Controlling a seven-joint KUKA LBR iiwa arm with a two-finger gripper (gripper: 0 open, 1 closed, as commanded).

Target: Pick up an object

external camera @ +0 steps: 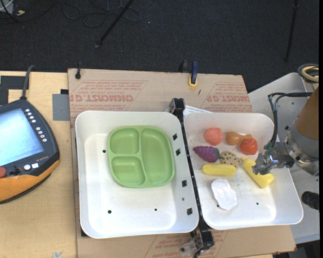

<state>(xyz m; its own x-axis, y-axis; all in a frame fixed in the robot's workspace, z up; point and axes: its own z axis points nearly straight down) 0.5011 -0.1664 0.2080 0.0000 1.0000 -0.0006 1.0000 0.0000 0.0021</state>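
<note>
A green divided plate (141, 156) lies in the left bin (91, 198). The right bin (269, 211) holds a purple grape bunch (206, 153), corn cob (219, 170), white lump (224, 193), peach-coloured fruit (213, 136) and a yellow banana (258, 175). The gripper (262, 164) hangs over the banana's upper end; how wide it stands cannot be told.

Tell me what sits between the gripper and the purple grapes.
The gripper is at the right bin's right edge, over a yellow piece. Toward the grapes on the far left lie the cookie and the corn; the tomato sits just above that line.
</note>
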